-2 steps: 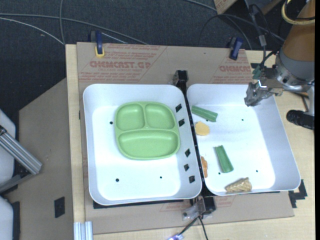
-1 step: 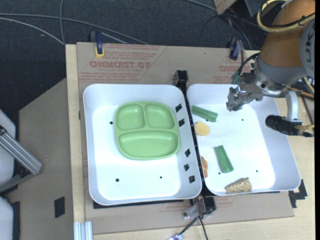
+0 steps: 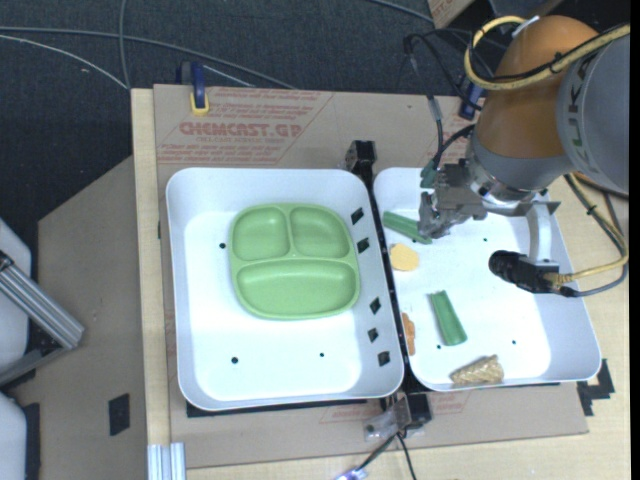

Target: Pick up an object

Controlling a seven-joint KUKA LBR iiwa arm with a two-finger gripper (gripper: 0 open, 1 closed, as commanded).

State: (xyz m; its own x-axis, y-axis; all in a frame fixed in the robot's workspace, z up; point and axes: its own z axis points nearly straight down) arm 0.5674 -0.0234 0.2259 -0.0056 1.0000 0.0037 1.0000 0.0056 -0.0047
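Cardboard-topped bench [image 3: 250,128] carries two white bins: the left bin [image 3: 200,348] holds a green divided plate [image 3: 293,260]. Over the right bin [image 3: 560,343], the gripper [image 3: 432,226] pinches a green piece [image 3: 402,226]; a green stick [image 3: 447,318], yellow disc [image 3: 404,259] and tan chunk [image 3: 477,371] lie nearby.

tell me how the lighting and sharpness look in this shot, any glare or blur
Camera view: even overhead light, the left bin and right bin bright, nearly washed out; soft shadow beside the green tray; mild softness overall, the gripper and the tan item lacking fine detail; dark floor underexposed.
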